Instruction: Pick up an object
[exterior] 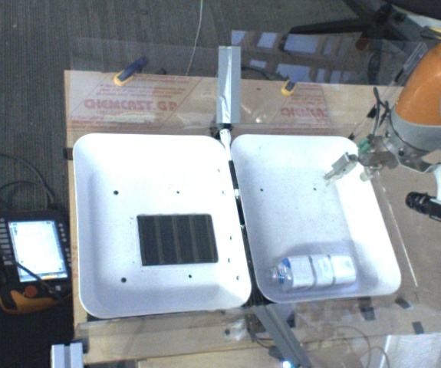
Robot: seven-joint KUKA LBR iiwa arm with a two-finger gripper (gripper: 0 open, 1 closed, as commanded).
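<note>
A clear plastic bottle [314,271] with a white label and blue cap lies on its side near the front wall of the right bin [281,175]. A flat black ribbed rectangle [178,238] lies in the left bin [105,167], toward the front. My gripper [353,169] hangs over the right bin's far right corner, well behind the bottle. It is open with nothing between its fingers [340,168]. The orange-banded arm [422,98] comes in from the right edge.
A grey post [228,87] stands behind the gap between the bins. Yellow clamps [129,70] hold the board at the back. A handheld pendant [33,250] with cables lies on the floor to the left. A chair base [358,6] stands behind.
</note>
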